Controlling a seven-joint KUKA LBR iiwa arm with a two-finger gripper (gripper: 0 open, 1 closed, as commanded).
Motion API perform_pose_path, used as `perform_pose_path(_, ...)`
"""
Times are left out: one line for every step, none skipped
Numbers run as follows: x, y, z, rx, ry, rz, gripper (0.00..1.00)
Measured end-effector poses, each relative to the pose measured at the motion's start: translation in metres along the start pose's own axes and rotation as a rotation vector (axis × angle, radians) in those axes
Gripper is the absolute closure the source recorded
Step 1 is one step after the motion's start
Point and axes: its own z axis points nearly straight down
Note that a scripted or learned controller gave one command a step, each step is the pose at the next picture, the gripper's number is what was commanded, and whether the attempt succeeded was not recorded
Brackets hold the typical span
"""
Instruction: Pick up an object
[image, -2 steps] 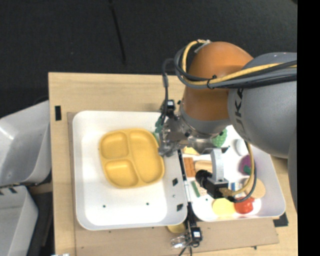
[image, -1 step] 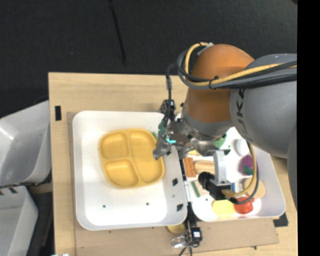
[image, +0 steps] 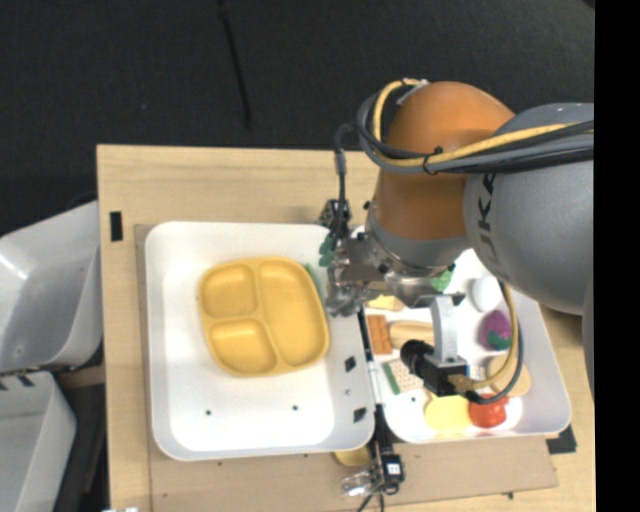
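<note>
No readable writing, bar part of black lettering on the grey arm (image: 530, 220). Tool (image: 345, 285) half-hidden beneath the wrist; grip state unclear. Objects (image: 450, 412) crowded in right bin (image: 550, 400), partly covered.

Single fixed camera above bench (image: 220, 180), slanted downward over both bins (image: 250, 420); arm (image: 500, 200) looms close at right.

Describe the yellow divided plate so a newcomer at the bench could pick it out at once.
Of the two white bins, take the left bin, away from the arm. The yellow plate lies flat near its middle, toward the divider between the bins. It is the one large item there, moulded into three compartments, unlike the small mixed objects crowded in the right bin.
</note>
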Motion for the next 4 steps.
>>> perform_pose_path(0.0, 0.0, 0.0, 0.001, -0.001, -0.002, 0.0)
perform_pose_path(-0.001, 0.001, -0.008, 0.005, -0.003, -0.012, 1.0)
perform_pose_path(-0.002, 0.001, -0.007, 0.006, -0.004, -0.013, 0.0)
perform_pose_path(-0.002, 0.002, -0.015, 0.01, -0.007, -0.023, 1.0)
